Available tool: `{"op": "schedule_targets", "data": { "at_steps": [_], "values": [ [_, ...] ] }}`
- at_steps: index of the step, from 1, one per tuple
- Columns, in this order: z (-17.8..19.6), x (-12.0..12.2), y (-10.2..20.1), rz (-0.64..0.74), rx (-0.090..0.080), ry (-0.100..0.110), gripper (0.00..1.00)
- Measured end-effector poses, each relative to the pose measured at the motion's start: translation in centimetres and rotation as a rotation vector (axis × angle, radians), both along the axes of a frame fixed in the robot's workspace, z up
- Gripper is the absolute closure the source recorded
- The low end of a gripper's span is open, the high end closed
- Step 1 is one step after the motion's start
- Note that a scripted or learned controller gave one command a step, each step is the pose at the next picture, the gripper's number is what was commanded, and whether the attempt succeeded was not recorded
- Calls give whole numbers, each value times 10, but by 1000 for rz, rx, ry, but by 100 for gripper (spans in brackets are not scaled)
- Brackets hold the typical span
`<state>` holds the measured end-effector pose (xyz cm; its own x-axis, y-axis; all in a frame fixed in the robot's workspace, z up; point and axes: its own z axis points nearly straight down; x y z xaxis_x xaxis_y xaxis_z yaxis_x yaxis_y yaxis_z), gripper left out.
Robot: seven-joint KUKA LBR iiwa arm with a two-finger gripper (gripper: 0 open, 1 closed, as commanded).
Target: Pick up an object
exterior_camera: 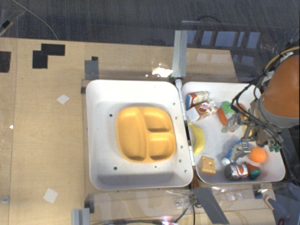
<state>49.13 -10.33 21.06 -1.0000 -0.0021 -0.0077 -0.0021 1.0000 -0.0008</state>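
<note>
camera view looks down on the right bin (276, 172), where the gripper (244, 142) hangs low among the toy food, beside an orange ball (258, 155) and above a can (236, 171); i cannot tell how its fingers stand. a yellow divided tray (145, 133) lies in the left bin (101, 125).

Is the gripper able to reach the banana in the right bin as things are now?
Probably yes. The banana lies bare by the right bin's left wall, nothing on top of it. The gripper hangs over the same bin. The nearby wall might hamper a finger.
</note>
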Motion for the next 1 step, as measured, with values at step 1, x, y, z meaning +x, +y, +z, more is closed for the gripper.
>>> {"op": "schedule_targets", "data": {
  "at_steps": [1],
  "values": [
    [-120,36,-74,-146,-2,-11,0]
  ]
}}
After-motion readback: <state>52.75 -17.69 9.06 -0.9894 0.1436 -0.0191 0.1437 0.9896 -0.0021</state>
